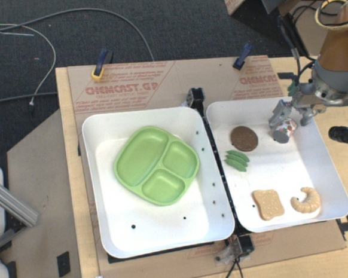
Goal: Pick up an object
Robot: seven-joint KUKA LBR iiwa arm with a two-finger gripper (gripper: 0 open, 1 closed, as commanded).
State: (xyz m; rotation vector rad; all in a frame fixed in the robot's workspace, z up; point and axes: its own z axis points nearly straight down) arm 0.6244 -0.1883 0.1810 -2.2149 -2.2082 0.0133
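Camera view shows us the gripper (pixel 286 125) low over the far part of the right bin (pixel 328 153), reaching in from the right on the grey arm (pixel 336 74) with its orange band. Between and just under the finger ends we see a small object (pixel 285 131) with a trace of red and white on it; it sits right at the fingertips, but we cannot tell whether the jaws are closed on it or merely standing around it, nor whether it rests on the bin floor.

Taking places from the gripper: just to its left, nearer the bin's middle wall, lies a round brown cookie (pixel 244 139), close but apart from the fingers. Beyond the cookie, lower and to the left of the gripper, lies a green pea pod (pixel 237 160), near the inner wall. Well below the gripper, toward the near rim of the same bin, we see a piece of toast (pixel 267 204), and just to the right of it a pale croissant (pixel 306 201), almost straight beneath the gripper in the picture. These two lie side by side, not touching.

Far to the gripper's left, across the divide between the bins, the left bin (pixel 109 230) holds a green divided plate (pixel 157 164), lying flat and turned at an angle.

Both bins rest on a cardboard sheet (pixel 175 75), held at its far edge by two clamps (pixel 101 64).
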